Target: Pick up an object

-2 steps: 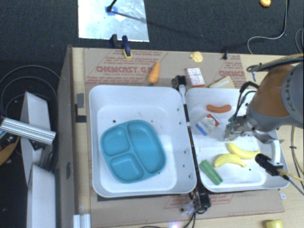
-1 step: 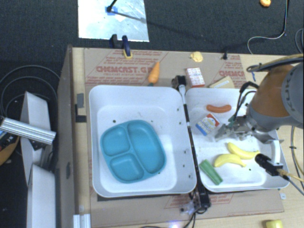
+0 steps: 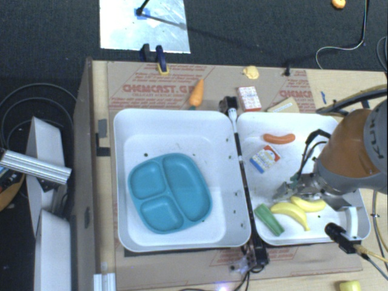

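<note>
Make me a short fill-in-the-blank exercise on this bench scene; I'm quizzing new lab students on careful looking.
1. The blue divided plate lies in the ____ bin.
2. The sausage lies in the ____ bin.
3. Beside the green piece lies a yellow ____.
4. The carrot rests on the ____, outside both bins.

Missing words: left; right; banana; cardboard

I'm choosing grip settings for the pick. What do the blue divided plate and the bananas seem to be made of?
The blue divided plate: probably moulded plastic, uniform matte colour with soft rounded ridges. The bananas: likely plastic toy fruit, even yellow with a smooth, slightly glossy look; real fruit can't be ruled out.
</note>
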Tool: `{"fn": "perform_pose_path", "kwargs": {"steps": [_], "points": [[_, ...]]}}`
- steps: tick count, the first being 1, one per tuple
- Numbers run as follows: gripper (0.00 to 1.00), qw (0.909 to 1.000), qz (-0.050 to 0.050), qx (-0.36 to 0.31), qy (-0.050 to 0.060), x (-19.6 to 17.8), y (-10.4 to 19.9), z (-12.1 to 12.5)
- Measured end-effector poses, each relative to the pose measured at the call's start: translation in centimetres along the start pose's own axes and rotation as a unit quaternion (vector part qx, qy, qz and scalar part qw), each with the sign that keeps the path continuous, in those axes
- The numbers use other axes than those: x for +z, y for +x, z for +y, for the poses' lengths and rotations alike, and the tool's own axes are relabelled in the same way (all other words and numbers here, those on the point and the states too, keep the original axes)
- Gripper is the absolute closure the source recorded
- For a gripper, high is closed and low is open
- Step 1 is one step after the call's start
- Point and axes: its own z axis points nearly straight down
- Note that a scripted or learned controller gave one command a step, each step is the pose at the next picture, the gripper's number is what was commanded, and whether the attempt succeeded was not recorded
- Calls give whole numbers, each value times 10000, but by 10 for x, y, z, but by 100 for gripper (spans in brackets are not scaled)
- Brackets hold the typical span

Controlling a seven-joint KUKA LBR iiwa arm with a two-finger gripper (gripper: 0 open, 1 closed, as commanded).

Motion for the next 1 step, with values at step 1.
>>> {"fn": "perform_pose_path", "kwargs": {"steps": [1], "points": [[100, 10000, -5, -11, -34, -12, 0, 4]]}}
